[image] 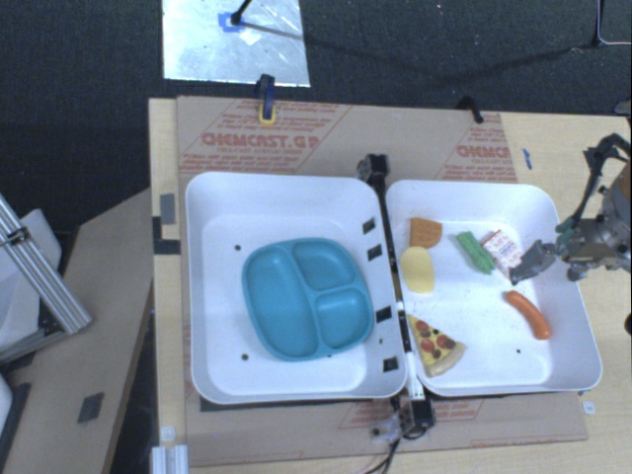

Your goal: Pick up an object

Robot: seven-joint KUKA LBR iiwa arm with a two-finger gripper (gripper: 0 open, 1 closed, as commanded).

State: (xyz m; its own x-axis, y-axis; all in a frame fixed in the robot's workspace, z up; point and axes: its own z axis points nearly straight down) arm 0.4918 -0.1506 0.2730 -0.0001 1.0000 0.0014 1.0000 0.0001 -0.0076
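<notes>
The right bin point(568, 363) holds several toy foods. An orange sausage point(528, 314) lies near its right wall. A green piece point(476, 252) and a white and red packet point(501, 247) lie side by side further back. A yellow piece point(419, 270), a brown toast slice point(426, 232) and a pizza slice point(434, 344) lie along its left side. My gripper point(531, 265) reaches in from the right over the bin's right part, just right of the packet and above the sausage. Nothing shows held in it.
The left bin point(212, 363) holds a blue divided plate point(304, 297). A black clip strip point(387, 294) runs between the two bins. Both stand on a cardboard sheet point(296, 136) on the bench. A metal frame point(35, 275) stands at the far left.
</notes>
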